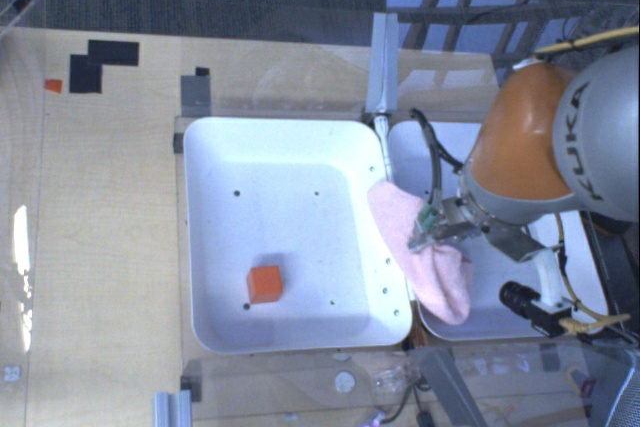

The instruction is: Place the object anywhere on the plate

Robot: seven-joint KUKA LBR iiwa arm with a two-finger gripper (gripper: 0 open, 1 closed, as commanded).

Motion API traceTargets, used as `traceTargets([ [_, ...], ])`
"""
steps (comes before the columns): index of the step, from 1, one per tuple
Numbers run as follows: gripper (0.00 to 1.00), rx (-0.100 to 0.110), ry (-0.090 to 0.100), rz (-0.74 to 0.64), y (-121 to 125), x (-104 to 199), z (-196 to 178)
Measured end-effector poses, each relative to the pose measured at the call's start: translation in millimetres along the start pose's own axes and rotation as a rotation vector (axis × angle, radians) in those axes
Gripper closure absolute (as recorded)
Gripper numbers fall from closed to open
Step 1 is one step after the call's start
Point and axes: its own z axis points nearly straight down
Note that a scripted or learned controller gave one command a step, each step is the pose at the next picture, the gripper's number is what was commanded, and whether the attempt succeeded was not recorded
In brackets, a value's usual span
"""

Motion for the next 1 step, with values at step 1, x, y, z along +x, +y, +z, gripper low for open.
traceTargets([
  [1,1.0,0.001,-0.001,0.094,-6.1,-40.2,-2.3],
])
